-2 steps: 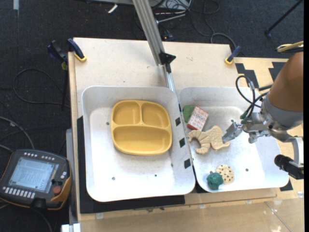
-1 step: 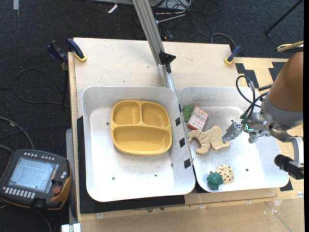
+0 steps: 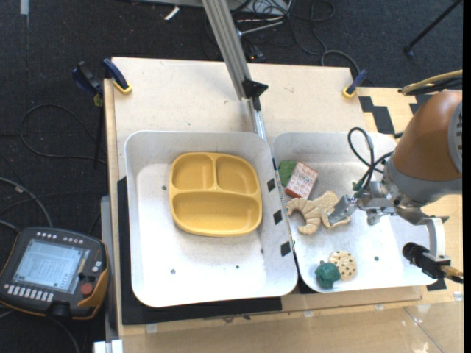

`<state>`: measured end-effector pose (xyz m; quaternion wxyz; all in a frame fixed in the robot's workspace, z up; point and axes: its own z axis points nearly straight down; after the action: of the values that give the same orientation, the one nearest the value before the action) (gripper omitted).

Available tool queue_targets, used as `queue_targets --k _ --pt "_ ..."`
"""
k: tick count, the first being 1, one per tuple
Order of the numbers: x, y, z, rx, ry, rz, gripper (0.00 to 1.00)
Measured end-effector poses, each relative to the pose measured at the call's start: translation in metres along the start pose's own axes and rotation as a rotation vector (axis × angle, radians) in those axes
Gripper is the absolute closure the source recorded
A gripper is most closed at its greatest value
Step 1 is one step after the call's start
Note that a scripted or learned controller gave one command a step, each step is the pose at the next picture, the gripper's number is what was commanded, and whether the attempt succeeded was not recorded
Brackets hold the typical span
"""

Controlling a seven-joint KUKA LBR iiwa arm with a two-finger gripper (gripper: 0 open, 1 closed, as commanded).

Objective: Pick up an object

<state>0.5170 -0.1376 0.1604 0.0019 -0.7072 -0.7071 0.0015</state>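
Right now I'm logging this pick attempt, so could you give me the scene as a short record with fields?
left bin: holds a yellow divided plate
right bin: holds four small items
items in right bin: tan toy animal, red and white packet, green piece beside the packet, cookie next to a dark green lump
arm: reaches in from the right over the right bin
gripper: at the tan toy animal's right end, contact unclear
pick status: nothing seen lifted
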Motion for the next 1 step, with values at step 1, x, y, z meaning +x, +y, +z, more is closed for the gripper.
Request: queue_targets --k 1 --pt "-0.0058 0.0020 0.0615 0.001 0.001 0.001 0.00"
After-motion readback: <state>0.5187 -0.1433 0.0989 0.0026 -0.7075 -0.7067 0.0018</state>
